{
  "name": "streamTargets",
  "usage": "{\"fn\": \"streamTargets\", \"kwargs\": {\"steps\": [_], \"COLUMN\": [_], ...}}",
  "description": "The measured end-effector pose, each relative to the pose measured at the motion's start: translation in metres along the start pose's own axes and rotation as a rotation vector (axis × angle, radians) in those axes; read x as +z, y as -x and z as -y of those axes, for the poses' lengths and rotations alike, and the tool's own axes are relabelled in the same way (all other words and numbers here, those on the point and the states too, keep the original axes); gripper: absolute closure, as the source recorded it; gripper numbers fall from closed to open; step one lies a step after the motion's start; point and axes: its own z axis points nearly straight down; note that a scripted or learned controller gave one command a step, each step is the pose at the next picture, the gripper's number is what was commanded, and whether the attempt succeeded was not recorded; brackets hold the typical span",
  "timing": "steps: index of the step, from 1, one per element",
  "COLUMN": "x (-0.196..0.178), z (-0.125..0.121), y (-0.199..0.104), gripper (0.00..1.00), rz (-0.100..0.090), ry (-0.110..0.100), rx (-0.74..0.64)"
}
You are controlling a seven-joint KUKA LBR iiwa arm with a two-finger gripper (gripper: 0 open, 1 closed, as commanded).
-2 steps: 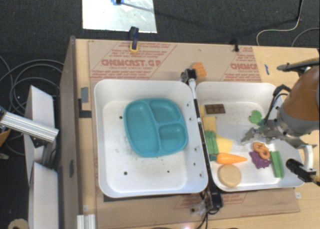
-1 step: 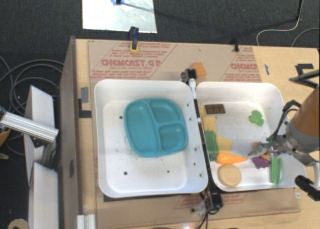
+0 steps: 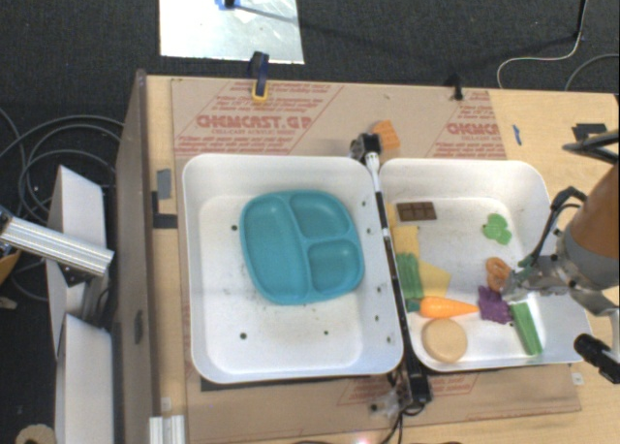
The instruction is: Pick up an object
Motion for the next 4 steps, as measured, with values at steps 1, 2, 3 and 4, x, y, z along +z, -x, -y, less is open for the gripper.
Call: {"fn": "streamTargets", "kwargs": {"steps": [1, 2, 3, 4], "x": [-0.054, -0.11, -0.096, -0.096], "z": [-0.037, -0.088, -0.151, -0.148], "y": [-0.075, -0.035, -0.001, -0.003], "gripper": [1.0, 1.0, 1.0, 0.0], "rz": [-0.001, 0.004, 0.002, 0.0], "ry": [0.002, 0.006, 0.001, -0.003], "rx": [-0.012, -0.005, -0.005, -0.005]}}
